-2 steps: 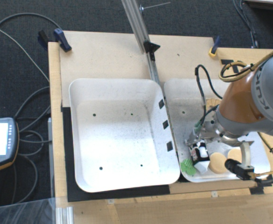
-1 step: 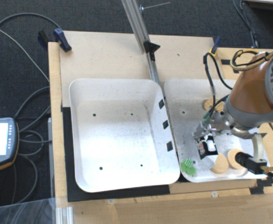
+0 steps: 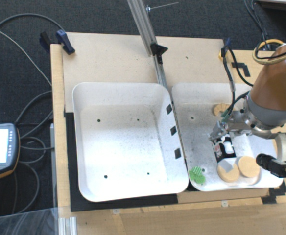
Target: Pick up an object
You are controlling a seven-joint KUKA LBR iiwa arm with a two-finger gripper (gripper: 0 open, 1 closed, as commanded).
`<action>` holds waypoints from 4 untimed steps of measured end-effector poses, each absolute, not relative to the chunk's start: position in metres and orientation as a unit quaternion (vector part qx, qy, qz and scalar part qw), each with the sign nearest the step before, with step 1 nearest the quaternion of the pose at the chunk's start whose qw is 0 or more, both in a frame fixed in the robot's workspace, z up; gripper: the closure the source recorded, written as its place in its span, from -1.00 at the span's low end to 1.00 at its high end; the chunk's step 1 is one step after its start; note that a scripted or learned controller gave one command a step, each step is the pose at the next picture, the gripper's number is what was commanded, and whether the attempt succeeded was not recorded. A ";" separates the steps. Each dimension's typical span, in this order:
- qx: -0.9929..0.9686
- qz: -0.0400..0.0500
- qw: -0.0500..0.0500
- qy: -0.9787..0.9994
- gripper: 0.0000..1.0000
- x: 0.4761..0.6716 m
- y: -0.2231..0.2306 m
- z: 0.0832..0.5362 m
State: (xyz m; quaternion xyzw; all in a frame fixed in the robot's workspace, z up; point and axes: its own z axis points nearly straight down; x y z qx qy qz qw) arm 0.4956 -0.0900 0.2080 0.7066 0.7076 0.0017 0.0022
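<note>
Dark carpet surrounds the wooden bench (image 3: 113,58), which carries two white bins side by side.

Nearest you, along the front wall of the right bin (image 3: 202,106), note three items: a small green object (image 3: 197,175) in the front-left corner, then a pale round disc (image 3: 226,172) touching a tan round disc (image 3: 248,167). Either disc, or the green piece, would serve as the object to pick.

Just behind the discs, the gripper (image 3: 225,148) is low in the bin, directly over a small black-and-white item. You cannot tell whether its fingers are apart or together, and nothing is visibly between them. Judge the task as not yet accomplished: an approach is under way, with grasp and lift both outstanding.

Farther back, a tan object (image 3: 221,109) lies near the rear of the same bin, partly hidden by the arm. The left bin (image 3: 118,141) stands apart from the work.

Obstructions: the discs crowd the gripper's front side, and the bin's front wall limits room there. A metal pole (image 3: 145,28) crosses the divide at the far side, clear of the arm.
</note>
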 end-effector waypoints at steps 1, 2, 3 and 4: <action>0.706 0.002 0.003 0.708 1.00 0.497 -0.090 0.252; 0.705 0.000 -0.002 0.709 1.00 0.508 -0.037 0.239; 0.705 0.001 -0.001 0.710 1.00 0.508 0.012 0.244; 0.705 0.000 -0.002 0.709 1.00 0.512 0.065 0.231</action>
